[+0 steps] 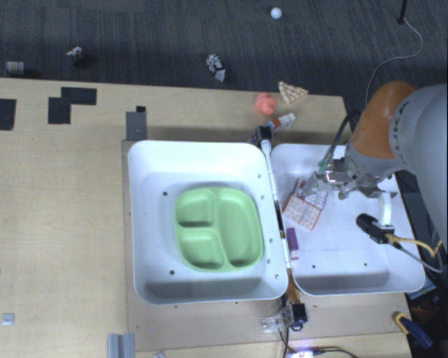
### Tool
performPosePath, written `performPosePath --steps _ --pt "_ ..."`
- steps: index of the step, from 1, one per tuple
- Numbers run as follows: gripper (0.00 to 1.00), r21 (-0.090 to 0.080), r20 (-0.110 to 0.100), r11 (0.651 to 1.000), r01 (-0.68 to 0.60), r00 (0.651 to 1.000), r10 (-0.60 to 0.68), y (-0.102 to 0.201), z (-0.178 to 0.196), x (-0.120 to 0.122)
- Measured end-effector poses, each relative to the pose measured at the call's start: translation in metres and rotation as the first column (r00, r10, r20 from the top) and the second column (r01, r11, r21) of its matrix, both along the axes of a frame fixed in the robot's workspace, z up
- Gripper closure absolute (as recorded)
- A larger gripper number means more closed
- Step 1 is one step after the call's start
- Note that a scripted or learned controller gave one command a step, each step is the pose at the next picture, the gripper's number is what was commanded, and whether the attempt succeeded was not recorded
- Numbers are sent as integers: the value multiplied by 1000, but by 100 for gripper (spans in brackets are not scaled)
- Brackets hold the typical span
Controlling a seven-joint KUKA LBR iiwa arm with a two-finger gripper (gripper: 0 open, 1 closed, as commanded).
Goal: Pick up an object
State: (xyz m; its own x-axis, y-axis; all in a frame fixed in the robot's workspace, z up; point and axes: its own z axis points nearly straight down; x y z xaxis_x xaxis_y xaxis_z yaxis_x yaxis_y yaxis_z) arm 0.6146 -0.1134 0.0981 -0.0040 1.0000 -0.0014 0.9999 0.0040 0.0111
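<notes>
Honestly, the claw (323, 177) is the hardest bit to read. It sits low over the back of the right bin (350, 274), at the end of the grey arm (420, 133) with its orange band (378, 122). From this angle it's just a blurry clump of metal, so I can't tell if it's open or closed. It's right at the top corner of a patterned packet (306, 208), pinkish with a grid-like print, which lies flat and tilted on the bin floor near the left wall. I can't say whether the claw is actually touching that corner or just hanging over it, and nothing looks lifted. A small purple thing (292, 241) lies just below the packet, tight against the left wall, too small to identify. The left bin (150, 210) has a green divided plate (217, 227) sitting in the middle, well apart from the claw. Behind the bins on the counter (63, 210) there's a pinkish ball (264, 103) and a pale wedge (292, 91) near it, plus a little tube-shaped thing (283, 122) I can't make out. The arm is cut off by the right edge of the view. A tiny white ball (276, 12) sits way back on the dark floor (140, 35).
</notes>
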Motion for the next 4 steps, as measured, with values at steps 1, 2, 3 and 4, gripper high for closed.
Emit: performPosePath --steps 1,2,3,4 --pt "100 1 5 1000 -5 1000 5 1 12 2" --pt "0 1 5 1000 -5 1000 5 1 12 2" --pt "0 -1 8 1000 3 1000 -3 29 -8 -62" --pt "100 1 16 1000 0 1000 0 31 5 -59"
